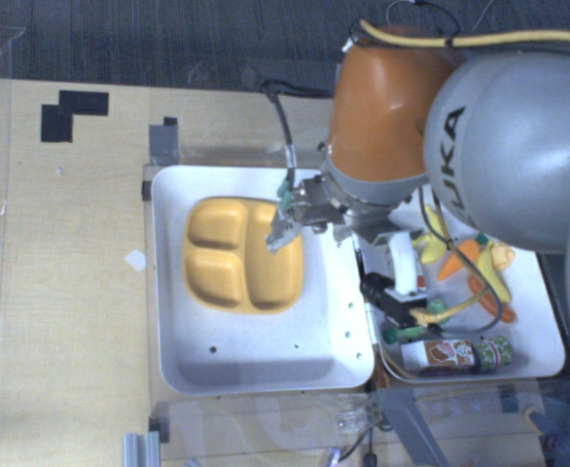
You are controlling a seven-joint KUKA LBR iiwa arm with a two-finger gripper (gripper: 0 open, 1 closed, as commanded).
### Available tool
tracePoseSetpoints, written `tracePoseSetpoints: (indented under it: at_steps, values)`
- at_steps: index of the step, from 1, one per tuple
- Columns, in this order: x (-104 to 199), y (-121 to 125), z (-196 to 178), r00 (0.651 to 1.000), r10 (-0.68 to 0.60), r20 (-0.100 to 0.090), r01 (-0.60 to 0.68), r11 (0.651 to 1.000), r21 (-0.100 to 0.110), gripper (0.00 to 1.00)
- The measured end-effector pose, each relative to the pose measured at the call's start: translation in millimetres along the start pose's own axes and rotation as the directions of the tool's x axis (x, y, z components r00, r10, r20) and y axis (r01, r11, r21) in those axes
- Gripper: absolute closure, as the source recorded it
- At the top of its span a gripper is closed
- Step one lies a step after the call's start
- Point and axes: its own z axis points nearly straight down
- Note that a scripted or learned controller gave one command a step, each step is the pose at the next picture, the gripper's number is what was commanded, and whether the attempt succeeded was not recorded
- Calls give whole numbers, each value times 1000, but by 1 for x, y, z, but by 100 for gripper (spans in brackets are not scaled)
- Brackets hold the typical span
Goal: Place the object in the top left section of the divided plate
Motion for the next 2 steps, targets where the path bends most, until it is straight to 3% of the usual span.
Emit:
tracePoseSetpoints:
  at_steps: [1,2]
  values:
    - [-1,2,-11,1000,0,-1,0,1000,-4,100]
    - [19,-24,-34,988,-155,1,155,988,0,100]
